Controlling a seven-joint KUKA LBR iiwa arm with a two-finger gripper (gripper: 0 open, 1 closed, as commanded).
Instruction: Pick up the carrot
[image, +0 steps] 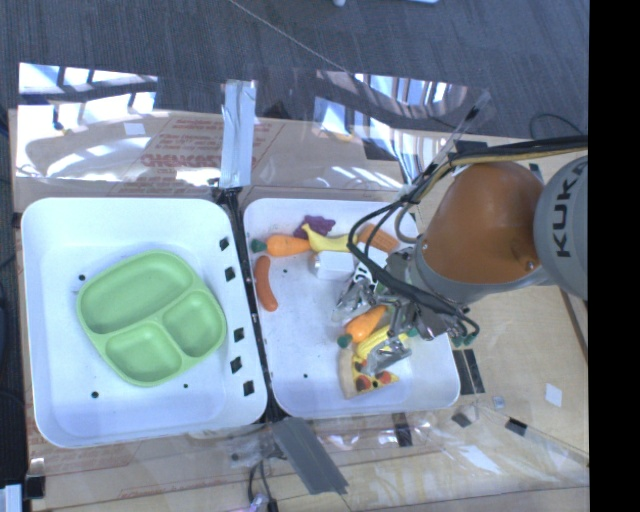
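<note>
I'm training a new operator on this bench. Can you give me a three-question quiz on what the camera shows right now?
1. True or false: the green plate lies in the right bin.
2. How many compartments does the green plate have?
3. The tool is over: A) the left bin B) the right bin C) bare bench.

Key: 1 false, it lies in the left bin; 2 three; 3 B.
</note>
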